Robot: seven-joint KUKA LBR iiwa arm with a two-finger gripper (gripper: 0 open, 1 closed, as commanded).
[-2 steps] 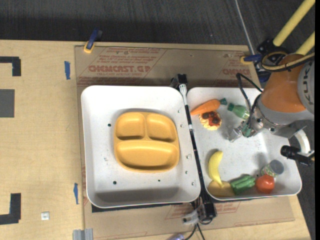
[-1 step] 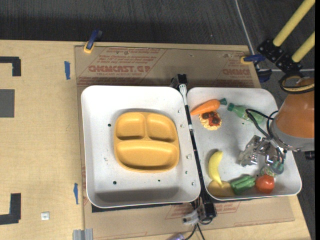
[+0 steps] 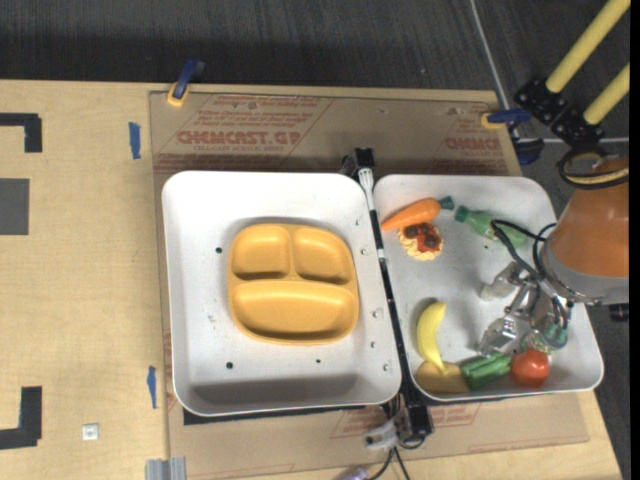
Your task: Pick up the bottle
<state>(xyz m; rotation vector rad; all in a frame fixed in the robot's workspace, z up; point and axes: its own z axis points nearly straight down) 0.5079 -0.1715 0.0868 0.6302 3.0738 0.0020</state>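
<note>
The bottle (image 3: 477, 222) is small, green and see-through, and lies on its side near the back of the right bin (image 3: 470, 268), just right of the carrot's leafy end. My gripper (image 3: 505, 318) hangs low over the bin's front right part, below and to the right of the bottle and well apart from it. It hovers just above a green vegetable (image 3: 486, 370) and a red tomato (image 3: 530, 366). Nothing of the bottle is near the gripper. The orange band of the arm (image 3: 598, 236) covers the bin's right rim.
In the right bin also lie a carrot (image 3: 412, 213), a round topped biscuit (image 3: 421, 239), a banana (image 3: 430, 332) and a yellow piece (image 3: 435, 376). The left bin (image 3: 190, 268) holds a yellow divided tray (image 3: 292, 279). A black cable (image 3: 512, 232) loops beside the bottle.
</note>
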